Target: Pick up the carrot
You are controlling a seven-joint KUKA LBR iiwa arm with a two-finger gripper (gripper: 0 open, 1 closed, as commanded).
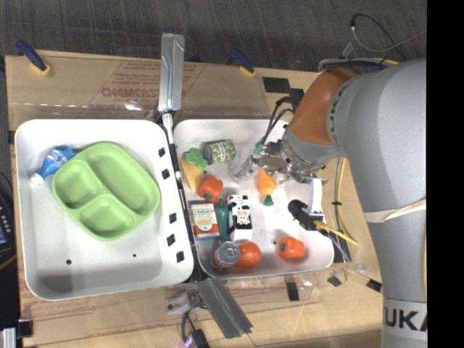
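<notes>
Gripper (267,167) sits low in the right bin (319,256), near its far-right wall. The carrot (267,183) lies between the fingers, green tip toward the camera; the jaws appear closed on it. Open floor lies just left of the carrot and along the right wall. Count in the right bin: two cans, two small cartons, three orange-red vegetables, one carrot. Left bin (43,267): one green divided plate (105,188), one blue object (54,159) at its far-left edge.

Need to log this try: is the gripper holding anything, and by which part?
Cannot be told: the gripper sits right over the small orange carrot in the right white bin, hiding any hold.
</notes>
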